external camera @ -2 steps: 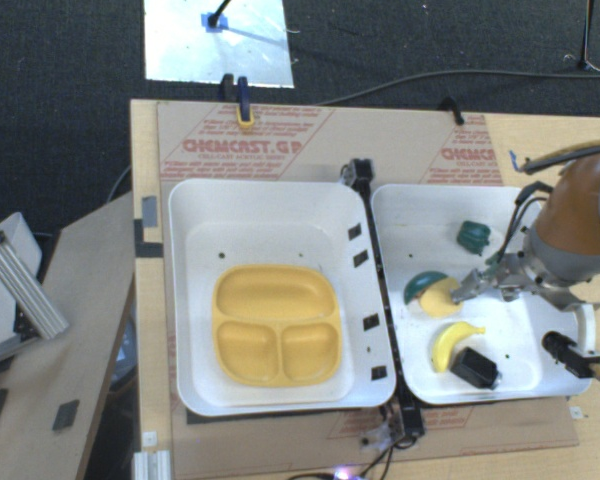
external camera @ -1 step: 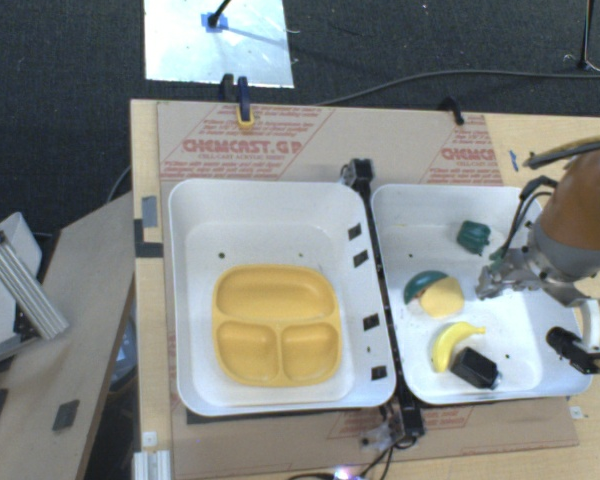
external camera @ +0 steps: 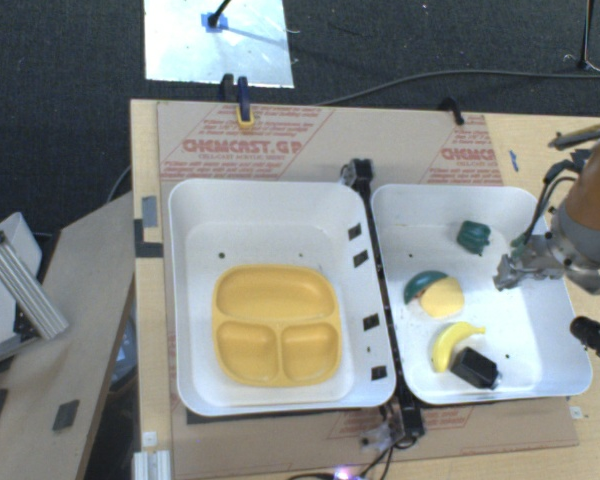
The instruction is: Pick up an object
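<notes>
Arm enters from the right edge, grey body with orange band, wrist bent down toward the right bin point(external camera: 555, 363). Gripper point(external camera: 507, 273) hangs over the bin's right half, about level with the yellow-and-green round object point(external camera: 435, 294) but well apart from it, on its right. Whether it is parted or closed: cannot tell at this size. Nothing visible in its grasp.

Landmark: the yellow-and-green round object, near the middle of the right bin's left half.
- Banana point(external camera: 450, 343) just below it, curved, near but seemingly not touching.
- Black block point(external camera: 475, 368) touching the banana's lower right end, close to the bin's near wall.
- Small teal object point(external camera: 473, 236) above and to the right, apart from the rest, nearer the far wall. Shape unclear.
- Left of the landmark, across the shared divider carrying black clips: left bin point(external camera: 195, 268) with a yellow compartment tray point(external camera: 276, 323) lying flat.

Room: bare white floor lies right of the landmark, between it and the gripper, running down to the near right corner. The banana and block crowd the near wall. The teal object has bare floor on all sides.
</notes>
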Controlling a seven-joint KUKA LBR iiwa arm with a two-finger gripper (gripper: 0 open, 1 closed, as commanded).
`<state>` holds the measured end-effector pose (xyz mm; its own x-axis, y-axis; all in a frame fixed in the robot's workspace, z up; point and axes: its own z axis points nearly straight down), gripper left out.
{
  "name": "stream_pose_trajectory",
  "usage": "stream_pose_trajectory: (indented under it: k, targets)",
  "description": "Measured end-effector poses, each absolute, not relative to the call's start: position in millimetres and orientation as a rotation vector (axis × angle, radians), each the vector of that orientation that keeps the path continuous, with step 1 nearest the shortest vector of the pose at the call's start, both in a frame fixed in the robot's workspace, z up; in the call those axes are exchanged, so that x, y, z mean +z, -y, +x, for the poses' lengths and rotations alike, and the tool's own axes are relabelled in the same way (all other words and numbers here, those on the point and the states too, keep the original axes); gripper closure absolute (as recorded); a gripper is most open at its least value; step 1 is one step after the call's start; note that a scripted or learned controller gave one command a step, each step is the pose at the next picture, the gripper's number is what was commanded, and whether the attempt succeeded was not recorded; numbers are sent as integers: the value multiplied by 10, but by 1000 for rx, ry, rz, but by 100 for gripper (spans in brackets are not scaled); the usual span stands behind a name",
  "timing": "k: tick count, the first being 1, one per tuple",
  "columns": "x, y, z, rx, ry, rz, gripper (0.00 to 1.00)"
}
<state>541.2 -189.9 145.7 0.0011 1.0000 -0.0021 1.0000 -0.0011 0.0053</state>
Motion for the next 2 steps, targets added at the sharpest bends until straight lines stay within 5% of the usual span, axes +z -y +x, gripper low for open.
stream_pose_trajectory:
  k: [2]
  targets:
    - [2234, 1827, 5465, 3, -2223, 2213, 100]
